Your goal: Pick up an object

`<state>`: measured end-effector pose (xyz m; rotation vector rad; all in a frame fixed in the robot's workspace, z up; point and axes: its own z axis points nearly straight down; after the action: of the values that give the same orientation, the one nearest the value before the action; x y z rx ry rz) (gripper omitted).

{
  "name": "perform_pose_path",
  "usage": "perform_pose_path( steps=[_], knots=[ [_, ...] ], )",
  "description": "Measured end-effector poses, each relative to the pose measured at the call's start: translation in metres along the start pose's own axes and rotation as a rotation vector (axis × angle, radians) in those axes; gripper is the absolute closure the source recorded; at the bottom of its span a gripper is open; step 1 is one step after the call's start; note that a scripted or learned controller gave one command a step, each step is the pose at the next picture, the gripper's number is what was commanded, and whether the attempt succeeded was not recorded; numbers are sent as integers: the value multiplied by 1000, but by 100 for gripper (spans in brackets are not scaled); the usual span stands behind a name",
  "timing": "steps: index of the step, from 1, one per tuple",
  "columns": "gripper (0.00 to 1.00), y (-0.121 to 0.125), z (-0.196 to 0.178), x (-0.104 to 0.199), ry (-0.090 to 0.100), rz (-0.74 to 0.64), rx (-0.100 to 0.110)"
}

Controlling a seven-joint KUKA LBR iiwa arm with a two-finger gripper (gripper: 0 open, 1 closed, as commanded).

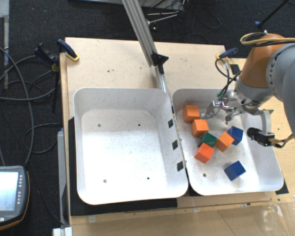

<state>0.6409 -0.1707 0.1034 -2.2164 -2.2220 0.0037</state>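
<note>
The right bin (263,178) holds several blocks. Orange cubes lie at the upper left (191,113), just below it (200,127), in the middle (224,141) and lower down (204,153). A green block (208,139) sits among them. One blue cube (235,134) rests right of the middle, and another (234,170) lies near the front. My gripper (217,114) hangs over the bin's upper part, right of the top orange cube. It is open, with nothing between its fingers.
The left bin (123,146) stands beside the right one, sharing a raised middle rim. A slanted metal pole (140,26) runs from the back down to the bins' junction. Cables and a blue clamp (64,48) lie at the bench's left.
</note>
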Motion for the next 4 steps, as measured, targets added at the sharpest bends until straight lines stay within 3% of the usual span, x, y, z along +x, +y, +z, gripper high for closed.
perform_pose_path(
  steps=[1,2,4],
  knots=[
    [0,0,9,0,-1,0,-3],
    [100,1,-3,1,-2,-1,-6],
    [100,14,-107,-12,-4,2,-12]
  ],
)
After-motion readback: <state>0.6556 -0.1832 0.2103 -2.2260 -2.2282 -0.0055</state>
